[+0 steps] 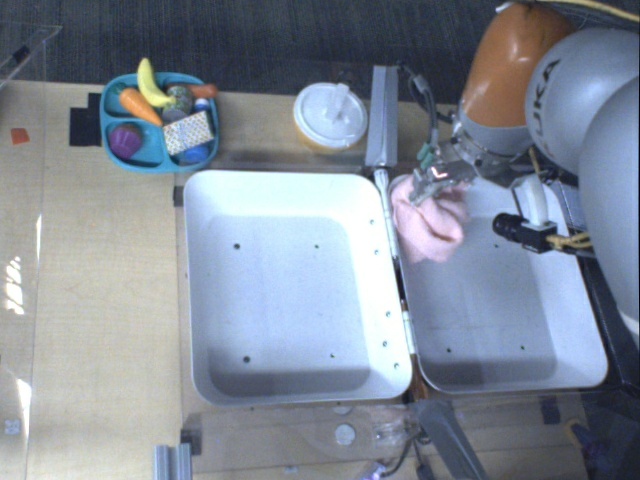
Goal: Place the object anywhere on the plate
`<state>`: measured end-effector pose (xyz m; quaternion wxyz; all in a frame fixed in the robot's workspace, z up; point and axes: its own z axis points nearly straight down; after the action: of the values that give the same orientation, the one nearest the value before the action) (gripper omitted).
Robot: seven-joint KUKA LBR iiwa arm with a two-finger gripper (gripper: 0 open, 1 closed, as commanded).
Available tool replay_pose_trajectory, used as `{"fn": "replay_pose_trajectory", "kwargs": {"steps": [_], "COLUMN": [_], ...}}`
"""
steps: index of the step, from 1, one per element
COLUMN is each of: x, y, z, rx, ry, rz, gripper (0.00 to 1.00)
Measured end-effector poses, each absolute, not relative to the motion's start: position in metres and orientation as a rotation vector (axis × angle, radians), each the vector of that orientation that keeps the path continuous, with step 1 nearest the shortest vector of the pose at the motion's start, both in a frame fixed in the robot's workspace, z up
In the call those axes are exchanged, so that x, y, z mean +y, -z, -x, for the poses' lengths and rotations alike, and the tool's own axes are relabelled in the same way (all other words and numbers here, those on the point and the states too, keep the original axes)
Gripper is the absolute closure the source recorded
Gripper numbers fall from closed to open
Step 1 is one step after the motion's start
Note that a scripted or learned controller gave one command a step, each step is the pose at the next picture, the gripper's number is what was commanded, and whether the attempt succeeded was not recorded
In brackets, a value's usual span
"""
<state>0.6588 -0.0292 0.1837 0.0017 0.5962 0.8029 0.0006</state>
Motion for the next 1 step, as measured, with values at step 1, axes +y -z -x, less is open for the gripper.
{"fn": "replay_pose_trajectory", "kwargs": {"steps": [1], "x": [-0.028], "y": [-0.2238], "z": [-0.6615], "rx": [2.524], "ry": [-0.006], "rz": [-1.86], "gripper": [1.0]}}
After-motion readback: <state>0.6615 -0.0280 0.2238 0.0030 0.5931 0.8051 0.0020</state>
